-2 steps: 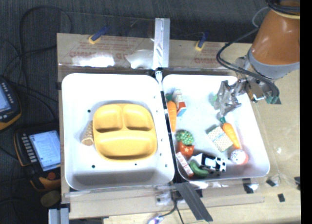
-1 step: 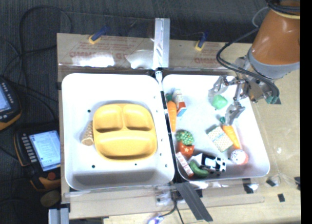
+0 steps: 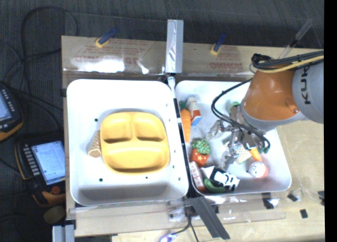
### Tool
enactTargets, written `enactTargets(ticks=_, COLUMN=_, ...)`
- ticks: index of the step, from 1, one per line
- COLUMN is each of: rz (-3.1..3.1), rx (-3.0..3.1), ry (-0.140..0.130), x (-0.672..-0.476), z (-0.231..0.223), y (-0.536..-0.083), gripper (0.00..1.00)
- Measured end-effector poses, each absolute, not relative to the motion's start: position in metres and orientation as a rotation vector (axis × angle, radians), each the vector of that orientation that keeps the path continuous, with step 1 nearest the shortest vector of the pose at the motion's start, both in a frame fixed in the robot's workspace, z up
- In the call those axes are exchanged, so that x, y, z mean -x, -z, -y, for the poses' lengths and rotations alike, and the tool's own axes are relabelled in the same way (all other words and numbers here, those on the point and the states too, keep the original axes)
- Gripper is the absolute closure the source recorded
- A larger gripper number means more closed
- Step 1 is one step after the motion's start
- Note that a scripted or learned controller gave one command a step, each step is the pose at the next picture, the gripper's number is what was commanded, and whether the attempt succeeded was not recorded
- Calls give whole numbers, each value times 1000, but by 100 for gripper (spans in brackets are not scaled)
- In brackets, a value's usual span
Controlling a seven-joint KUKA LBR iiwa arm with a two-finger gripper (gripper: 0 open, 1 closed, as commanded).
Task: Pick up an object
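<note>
In the right-hand white bin [image 3: 281, 180], the two-finger gripper [image 3: 238, 148] hung low over a small pale object [image 3: 241, 154] lying directly beneath it, an orange piece [image 3: 255, 154] just beside. Whether it was clamped on anything could not be told

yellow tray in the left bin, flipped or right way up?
Right way up. The yellow tray lies flat in the left bin with its compartments facing the camera: two on top, one wide below.
</note>
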State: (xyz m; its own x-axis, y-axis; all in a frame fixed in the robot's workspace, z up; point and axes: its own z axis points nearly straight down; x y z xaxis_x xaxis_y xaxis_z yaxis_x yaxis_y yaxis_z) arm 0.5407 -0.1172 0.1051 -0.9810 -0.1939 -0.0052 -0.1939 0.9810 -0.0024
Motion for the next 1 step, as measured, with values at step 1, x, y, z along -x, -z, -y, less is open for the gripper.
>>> enactTargets(ticks=1, rz=-3116, rx=357, ry=1, x=-652, z=162, y=-114, gripper=0)
